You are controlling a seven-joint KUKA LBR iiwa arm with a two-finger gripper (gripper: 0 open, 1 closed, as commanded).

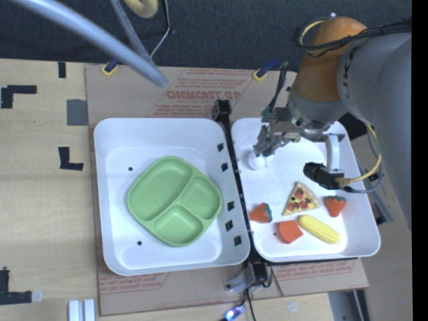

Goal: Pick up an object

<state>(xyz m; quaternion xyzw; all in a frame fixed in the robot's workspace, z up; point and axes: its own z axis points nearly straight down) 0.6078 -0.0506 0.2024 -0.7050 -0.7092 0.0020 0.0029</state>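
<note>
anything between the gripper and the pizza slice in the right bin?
Nothing. In the camera view, bare white bin floor separates the two-finger gripper from the triangular toy pizza slice; a small white object lies just below the gripper, off that line.

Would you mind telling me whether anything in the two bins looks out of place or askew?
Nothing stands out. The green divided plate lies flat in the left bin; the pizza slice, corn cob and small red pieces sit apart in the right bin.

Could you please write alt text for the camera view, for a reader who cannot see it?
A grey robot arm reaches from the right, its gripper low over a small white object in the right bin, which also holds toy food including a pizza slice and corn. The left bin holds a green divided plate.
</note>
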